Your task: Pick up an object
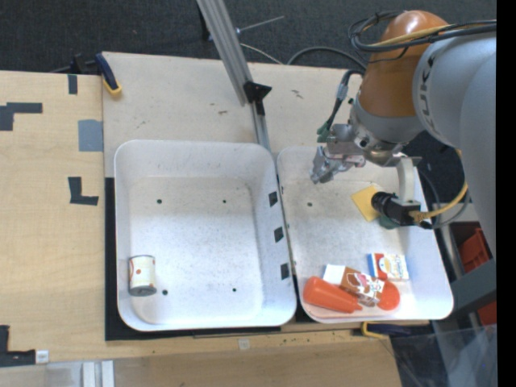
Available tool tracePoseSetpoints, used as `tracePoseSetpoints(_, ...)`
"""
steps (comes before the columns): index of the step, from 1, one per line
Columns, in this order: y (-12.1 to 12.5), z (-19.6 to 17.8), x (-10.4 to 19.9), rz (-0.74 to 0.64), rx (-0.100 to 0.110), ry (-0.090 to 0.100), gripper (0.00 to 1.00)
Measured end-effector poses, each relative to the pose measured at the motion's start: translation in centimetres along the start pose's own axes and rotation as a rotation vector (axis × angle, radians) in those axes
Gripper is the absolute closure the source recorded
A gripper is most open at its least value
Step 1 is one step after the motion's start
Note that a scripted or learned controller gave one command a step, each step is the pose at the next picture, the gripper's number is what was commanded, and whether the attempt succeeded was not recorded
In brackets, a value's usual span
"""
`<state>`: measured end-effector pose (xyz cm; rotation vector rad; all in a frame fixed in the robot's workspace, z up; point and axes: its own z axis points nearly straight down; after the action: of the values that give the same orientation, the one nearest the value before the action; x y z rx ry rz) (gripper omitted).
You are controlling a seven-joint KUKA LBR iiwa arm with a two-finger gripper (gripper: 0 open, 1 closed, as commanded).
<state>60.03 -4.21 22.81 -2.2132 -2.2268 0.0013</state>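
From the overhead camera, the gripper (325,170) is hanging over the far left corner of the right bin (339,220), apart from every object. Whether it is released or clenched I cannot tell, and nothing is showing in its grasp.

The likeliest things to pick are lying in that right bin. A carrot (330,296) is resting along the near rim, touching a small brown packet (360,283) with a red piece (388,297) just beside it. A small box (388,265) is sitting a little farther back, near the right wall. A yellow piece (365,201) is lying under the arm, partly hidden.

In the left bin (193,232), a can (142,275) is sitting alone near the front left corner.

The carrot is probably a light plastic toy, stiff and smooth, so it may be slipping under a loose pinch; taking it across its thick middle seems safest. The box looks light and rigid, best squeezed across its short sides. The can, round and hard, would be rolling unless taken across its width.
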Motion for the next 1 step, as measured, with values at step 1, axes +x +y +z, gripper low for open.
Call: tracePoseSetpoints(1, 2.41, 0.45, 4.57, 0.0, -0.001, 0.001, 1.0)
